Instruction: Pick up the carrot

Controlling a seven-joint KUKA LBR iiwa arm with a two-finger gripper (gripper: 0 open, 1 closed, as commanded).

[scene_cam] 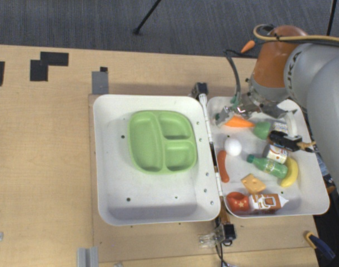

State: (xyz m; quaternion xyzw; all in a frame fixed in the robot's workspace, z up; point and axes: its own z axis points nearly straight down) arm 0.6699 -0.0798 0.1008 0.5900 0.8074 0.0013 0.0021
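The carrot is a short orange piece lying at the back of the right bin, close to the wall between the two bins. My gripper comes down from the orange-banded wrist and sits right over the carrot's left end, touching or nearly touching it. The wrist body hides the carrot's far side.
The right bin also holds a white egg, a red sausage, a green bottle, a banana, a cracker, a tomato and a small carton. A green divided plate lies in the left bin.
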